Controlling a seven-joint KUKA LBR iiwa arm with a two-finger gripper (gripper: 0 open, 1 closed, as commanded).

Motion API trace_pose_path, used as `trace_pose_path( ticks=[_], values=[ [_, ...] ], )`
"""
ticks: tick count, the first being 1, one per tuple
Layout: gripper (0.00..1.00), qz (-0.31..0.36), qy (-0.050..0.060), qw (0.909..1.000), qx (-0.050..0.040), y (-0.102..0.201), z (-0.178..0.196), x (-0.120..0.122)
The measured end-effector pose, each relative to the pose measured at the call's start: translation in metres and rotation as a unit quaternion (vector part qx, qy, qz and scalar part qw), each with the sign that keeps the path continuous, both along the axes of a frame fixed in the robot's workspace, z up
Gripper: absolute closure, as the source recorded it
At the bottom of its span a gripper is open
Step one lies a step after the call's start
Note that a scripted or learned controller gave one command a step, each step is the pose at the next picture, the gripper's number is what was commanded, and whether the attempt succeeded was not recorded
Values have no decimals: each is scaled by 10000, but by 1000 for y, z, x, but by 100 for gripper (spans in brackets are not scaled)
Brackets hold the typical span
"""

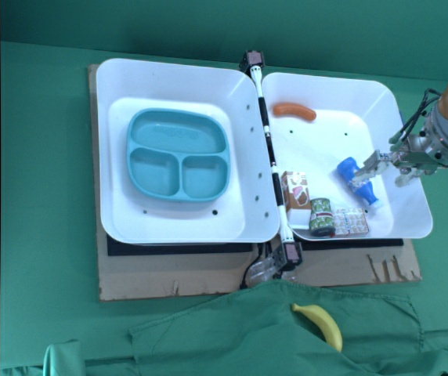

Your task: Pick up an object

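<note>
The gripper [374, 171], fingers spread wide, is reaching for the blue toy [357, 180] near the right bin's [412, 218] right edge, needing to descend and close.

Left bin [122, 92]: divided teal plate [178, 154] fills the middle; you have a bare white margin all round it.
Right bin [381, 100]: upper half mostly bare floor; only the orange sausage [294, 111] lies near the top wall.
Right bin, lower half: crowded. Blue object [357, 180] mid-right, w/ gripper [374, 171] right at it.
Lower-left corner: small carton [294, 190], dark can [321, 217] & flat packet [350, 222] sit close together along the front wall; little room between them.
Centre divider: hinge bar [269, 151] runs btw the bins, clamps at both ends; carton lies just beside it.
Front of bench: green cloth [271, 331] w/ banana [321, 323], well apart from the bins.
</note>
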State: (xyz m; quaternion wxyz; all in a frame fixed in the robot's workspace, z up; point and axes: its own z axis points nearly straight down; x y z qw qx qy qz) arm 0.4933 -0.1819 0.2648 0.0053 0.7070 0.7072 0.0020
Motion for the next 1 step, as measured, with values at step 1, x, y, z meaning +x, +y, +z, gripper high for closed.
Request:
trace_pose_path(
  ticks=[1],
  values=[
    [0,-63,-3,10000,0,3,46,0]
  ],
)
